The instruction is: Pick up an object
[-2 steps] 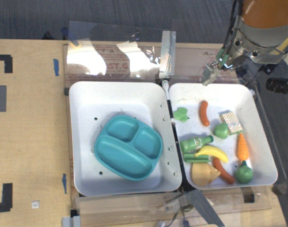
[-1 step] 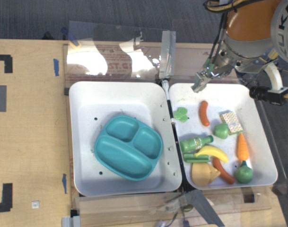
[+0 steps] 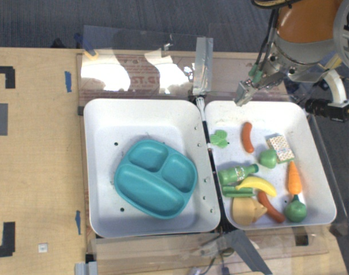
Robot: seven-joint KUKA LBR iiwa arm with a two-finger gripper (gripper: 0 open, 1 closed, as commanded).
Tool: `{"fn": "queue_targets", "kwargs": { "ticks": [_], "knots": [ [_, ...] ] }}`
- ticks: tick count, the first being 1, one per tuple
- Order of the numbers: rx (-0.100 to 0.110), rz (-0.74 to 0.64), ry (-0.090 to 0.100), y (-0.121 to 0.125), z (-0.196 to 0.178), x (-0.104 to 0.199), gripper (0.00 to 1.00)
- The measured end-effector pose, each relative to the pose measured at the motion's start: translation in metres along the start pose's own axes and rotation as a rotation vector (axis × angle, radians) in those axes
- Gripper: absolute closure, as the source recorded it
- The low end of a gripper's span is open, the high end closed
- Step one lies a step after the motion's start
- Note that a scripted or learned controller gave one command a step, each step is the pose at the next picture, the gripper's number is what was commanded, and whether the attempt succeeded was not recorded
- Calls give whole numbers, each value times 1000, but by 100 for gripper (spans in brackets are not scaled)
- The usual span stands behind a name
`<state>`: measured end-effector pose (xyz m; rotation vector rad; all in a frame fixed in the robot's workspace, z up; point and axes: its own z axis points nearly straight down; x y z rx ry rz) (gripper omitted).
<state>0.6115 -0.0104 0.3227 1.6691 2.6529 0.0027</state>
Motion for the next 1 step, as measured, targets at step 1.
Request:
{"fn": "queue_targets", "kwargs": {
  "ticks": [1],
  "knots": [
    [-4,-3,-4,2,-11,0,100]
  ]
}}
